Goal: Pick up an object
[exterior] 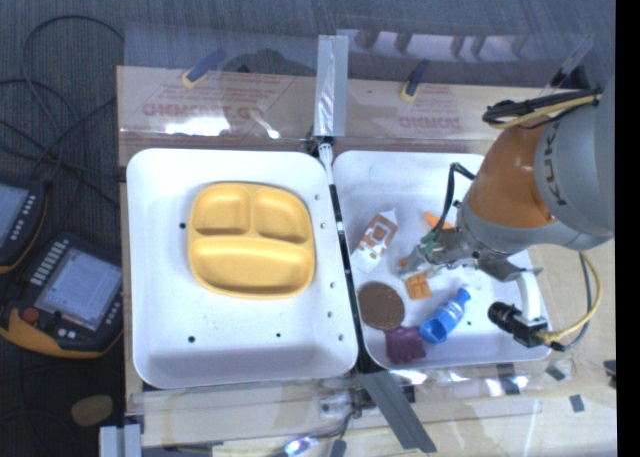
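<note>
Broadly, two white bins sit side by side on the bench: the left bin at nine o'clock of the view, the right bin at three o'clock. The arm, grey with an orange band, comes in from three o'clock and leans over the right bin. A yellow tray with three compartments lies near the middle of the left bin.

In the right bin, a brown disc lies at about seven o'clock, close to the dividing wall. A blue bottle lies tilted just beside it, toward six o'clock. A purple block sits between disc and bottle, touching the near wall. A white packet with orange print lies at ten o'clock. A small orange piece rests near the centre, and another orange bit lies above it.

The gripper hangs over the bin's centre, just above the orange piece; whether it is parted or closed, I cannot tell, and nothing visible sits in it.
</note>
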You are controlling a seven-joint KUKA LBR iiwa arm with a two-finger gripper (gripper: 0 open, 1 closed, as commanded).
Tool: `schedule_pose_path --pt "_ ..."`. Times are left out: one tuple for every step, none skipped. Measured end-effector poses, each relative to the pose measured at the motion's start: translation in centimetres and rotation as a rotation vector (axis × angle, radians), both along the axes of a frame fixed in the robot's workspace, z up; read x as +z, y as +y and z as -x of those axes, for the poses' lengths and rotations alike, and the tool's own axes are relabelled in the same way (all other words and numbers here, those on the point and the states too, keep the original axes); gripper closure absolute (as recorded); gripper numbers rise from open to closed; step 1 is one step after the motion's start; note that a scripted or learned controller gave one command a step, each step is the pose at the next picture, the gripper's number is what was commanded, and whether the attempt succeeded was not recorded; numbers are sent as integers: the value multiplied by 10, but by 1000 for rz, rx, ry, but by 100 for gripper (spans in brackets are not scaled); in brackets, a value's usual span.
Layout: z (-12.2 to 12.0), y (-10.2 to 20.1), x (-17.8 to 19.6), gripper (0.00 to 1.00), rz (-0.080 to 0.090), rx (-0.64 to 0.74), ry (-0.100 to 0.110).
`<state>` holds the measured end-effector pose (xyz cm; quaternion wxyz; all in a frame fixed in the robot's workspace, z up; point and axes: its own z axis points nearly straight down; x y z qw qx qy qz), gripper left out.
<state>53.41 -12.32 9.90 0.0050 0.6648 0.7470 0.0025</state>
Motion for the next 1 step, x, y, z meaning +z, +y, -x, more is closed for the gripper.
schedule_pose_path --pt "52 -9 36 100 -4 33 16"
